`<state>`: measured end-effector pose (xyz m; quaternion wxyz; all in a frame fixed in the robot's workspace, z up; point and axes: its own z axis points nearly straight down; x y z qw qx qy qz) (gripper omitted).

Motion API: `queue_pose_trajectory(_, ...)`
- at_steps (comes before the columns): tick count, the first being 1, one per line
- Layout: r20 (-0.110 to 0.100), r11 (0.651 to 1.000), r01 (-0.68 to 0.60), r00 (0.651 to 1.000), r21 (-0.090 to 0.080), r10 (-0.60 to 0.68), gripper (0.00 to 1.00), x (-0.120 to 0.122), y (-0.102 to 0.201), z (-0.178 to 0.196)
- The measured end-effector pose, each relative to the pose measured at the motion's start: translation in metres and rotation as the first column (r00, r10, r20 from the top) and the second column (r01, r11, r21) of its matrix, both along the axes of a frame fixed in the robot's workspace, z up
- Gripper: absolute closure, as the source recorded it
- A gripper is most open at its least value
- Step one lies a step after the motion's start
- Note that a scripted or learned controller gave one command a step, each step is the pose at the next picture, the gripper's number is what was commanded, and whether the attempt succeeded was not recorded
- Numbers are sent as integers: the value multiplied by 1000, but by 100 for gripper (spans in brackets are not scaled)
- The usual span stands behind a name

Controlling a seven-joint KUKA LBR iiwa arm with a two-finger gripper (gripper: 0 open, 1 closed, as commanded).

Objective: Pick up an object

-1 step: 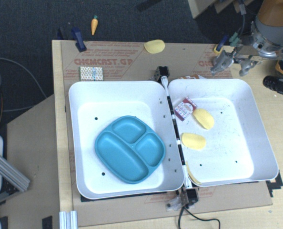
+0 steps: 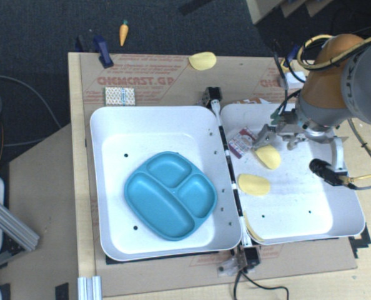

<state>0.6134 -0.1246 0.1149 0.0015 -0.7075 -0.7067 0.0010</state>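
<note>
Right of centre in the frame, we see a yellow rounded object (image 2: 268, 156) lying on the floor of the right bin (image 2: 310, 214), just below and left of the gripper (image 2: 279, 136). Whether the metal tips touch it we cannot tell, and the grip's state is also unclear from this slant, since the wrist's bulk covers much of the mechanism. A second yellow piece (image 2: 254, 184) lies near it, lower and closer to the divider. A crumpled red-and-white wrapper (image 2: 238, 141) sits at the bin's upper left, partly blurred. The left bin (image 2: 110, 130) holds a blue divided tray (image 2: 170, 194). Beyond the bins, a third yellow lump (image 2: 202, 60) rests on the cardboard at top centre.
</note>
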Motion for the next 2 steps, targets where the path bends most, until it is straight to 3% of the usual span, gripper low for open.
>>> queue_pose_trajectory(1,1,1000,-1,1000,0,1,0,-12,15,-31)
queue_pose_trajectory(2,4,1000,0,1000,0,0,100,-11,15,-20)
